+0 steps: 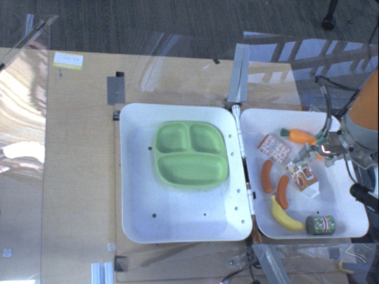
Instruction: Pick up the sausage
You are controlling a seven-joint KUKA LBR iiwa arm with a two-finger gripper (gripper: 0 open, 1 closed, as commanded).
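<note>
Camera view: two sausages (267,176) lie side by side in the right bin (349,229), between cartons and banana (285,215), free to grasp from above. Hand (317,151) hovers just right of them, beside the carrot (299,136), holding nothing; finger gap: cannot tell.

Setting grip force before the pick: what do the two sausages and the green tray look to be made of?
The sausages look like moulded plastic toy food: uniform orange-red, smooth, faint sheen, though soft rubber can't be ruled out. The green tray looks like rigid moulded plastic, matte to satin, one even colour with rounded compartment ridges.
</note>
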